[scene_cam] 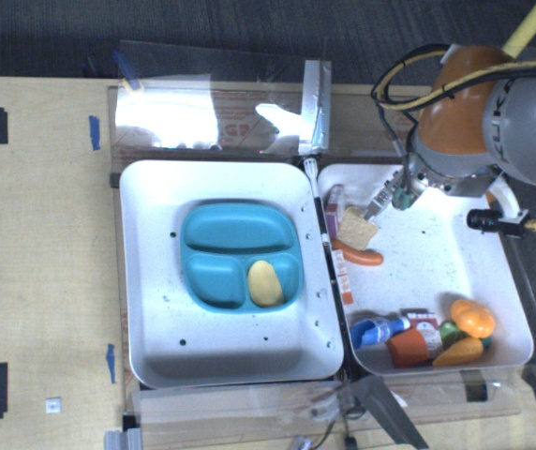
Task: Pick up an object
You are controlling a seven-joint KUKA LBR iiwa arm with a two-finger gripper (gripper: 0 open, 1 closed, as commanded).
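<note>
Wooden bench [34, 279], two white bins [146, 345], dark floor [202, 7]

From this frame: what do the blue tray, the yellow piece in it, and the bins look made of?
Blue tray: looks like moulded plastic, matte; uniform colour, rounded compartment walls.
Yellow piece: probably plastic or rubber toy food; smooth, slight sheen, too small to be sure.
Left bin and right bin: seemingly thin white plastic, semi-gloss; soft highlights, rounded corners, dark specks.
</note>
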